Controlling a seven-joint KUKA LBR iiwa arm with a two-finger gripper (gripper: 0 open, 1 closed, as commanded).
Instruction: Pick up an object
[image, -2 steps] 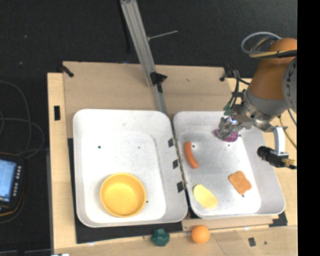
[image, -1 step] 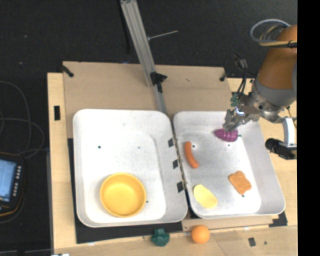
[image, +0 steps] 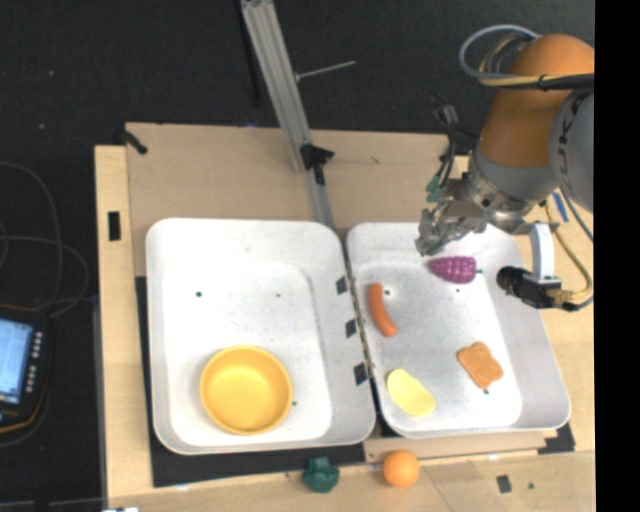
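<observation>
Gripper above the right bin, just beside purple grapes; cannot tell its state. Also in this bin: sausage, yellow piece, orange piece.

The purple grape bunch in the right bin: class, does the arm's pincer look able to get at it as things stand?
Probably yes. The pincer hangs just beside the purple grape bunch, which lies apart from the other items, with nothing over it.

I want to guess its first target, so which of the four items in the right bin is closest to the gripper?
The purple grape bunch, lying just below the gripper near the bin's top edge. The sausage, yellow piece and orange piece lie farther down.
</observation>
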